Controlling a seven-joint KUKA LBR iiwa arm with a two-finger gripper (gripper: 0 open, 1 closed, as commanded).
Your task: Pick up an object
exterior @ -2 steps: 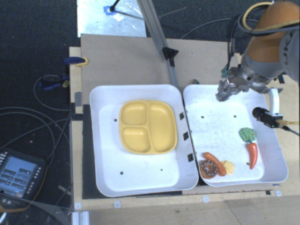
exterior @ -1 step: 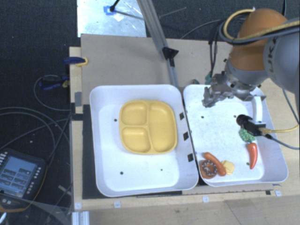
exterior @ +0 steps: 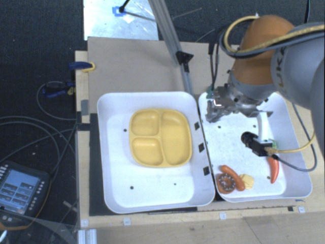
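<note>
Gripper [exterior: 217,110] hangs low over the far left part of the right bin [exterior: 297,139], close to the wall it shares with the left bin [exterior: 114,136]. From the overhead camera I cannot tell whether it is wide or narrow; nothing shows in its grasp, and the white floor just beneath it looks bare. The grey arm [exterior: 299,60] reaches in from the right, above the bin.

Everything small enough to pick lies well apart from it, along the near edge of the same bin: a red-orange sausage [exterior: 231,174] touching a brown doughnut [exterior: 224,183], a pale yellow lump [exterior: 247,180] just beside them, and a red chilli pepper [exterior: 274,170] further right. A yellow divided plate [exterior: 161,137] sits alone in the left bin.

So, as I judge it, the task is barely begun — no object is lifted, none is touched. Left to do: choose one, get over it, close on it and raise it clear.
</note>
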